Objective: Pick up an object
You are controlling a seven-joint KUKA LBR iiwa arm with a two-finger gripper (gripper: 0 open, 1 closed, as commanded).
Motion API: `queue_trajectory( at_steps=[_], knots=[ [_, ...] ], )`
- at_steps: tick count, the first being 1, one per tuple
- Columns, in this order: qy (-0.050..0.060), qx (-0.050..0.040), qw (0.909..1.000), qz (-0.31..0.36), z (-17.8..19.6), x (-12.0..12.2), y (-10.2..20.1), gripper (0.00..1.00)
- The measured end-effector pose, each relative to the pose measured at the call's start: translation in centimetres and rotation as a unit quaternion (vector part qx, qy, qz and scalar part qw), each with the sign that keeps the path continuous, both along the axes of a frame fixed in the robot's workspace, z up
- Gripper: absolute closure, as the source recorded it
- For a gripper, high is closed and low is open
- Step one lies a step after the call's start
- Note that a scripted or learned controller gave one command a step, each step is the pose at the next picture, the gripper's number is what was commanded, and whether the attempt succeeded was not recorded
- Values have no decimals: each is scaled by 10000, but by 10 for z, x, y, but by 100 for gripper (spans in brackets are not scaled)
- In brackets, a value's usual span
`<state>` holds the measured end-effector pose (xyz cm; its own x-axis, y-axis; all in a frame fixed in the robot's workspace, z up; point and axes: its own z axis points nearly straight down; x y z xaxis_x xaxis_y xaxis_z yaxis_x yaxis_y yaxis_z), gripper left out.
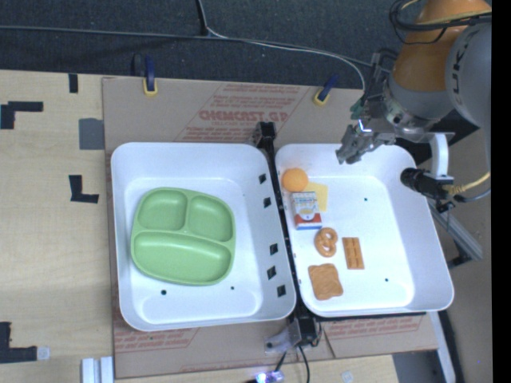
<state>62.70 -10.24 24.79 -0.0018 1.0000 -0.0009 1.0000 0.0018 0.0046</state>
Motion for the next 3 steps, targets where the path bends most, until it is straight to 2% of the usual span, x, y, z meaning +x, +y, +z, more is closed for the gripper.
queue_trajectory(
  at_steps=[1, 2, 3],
  knots=[
    [30, 10, 10000, 17, 1, -4, 45, 100],
    [41, 6, 10000, 15, -13, -17, 96, 100],
    [30, 12, 10000, 27, -8, -19, 153, 100]
  ],
)
